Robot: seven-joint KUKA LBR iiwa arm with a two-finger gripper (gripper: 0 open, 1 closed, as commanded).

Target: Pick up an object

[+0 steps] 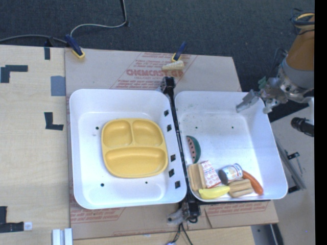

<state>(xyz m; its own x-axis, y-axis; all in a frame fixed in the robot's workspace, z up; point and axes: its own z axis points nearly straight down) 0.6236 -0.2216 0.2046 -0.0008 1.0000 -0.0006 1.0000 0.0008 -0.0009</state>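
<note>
A wooden bench top (25,137) fills the left side, with a few dark tape marks on it. Next comes a sheet of printed cardboard (148,70) under 2 white bins, held at its far edge by 2 blue and yellow clamps (75,46).

The left bin (84,152) holds a yellow divided plate (135,148) with 3 sections, lying flat near the middle of the bin floor. A row of black clips (172,137) runs along the seam where the 2 bins meet.

The right bin (225,131) has its things gathered at the near edge. A watermelon slice (193,148) lies against the left wall. Just right of it and nearer the front sit a tan cracker (194,176) and a small red and white carton (208,173), touching each other. A yellow banana (214,192) lies in front of them. Beside the carton is a small can (231,173) on its side, then a bread roll (240,188) and an orange carrot (253,182) touching it.

At the far right corner of this bin, the gripper (253,100) hangs over the bin's rim, well apart from the pile. Nothing sits between its fingers, and whether they are wide or narrow cannot be told. The grey arm with its orange band (301,52) reaches in from the right.
</note>
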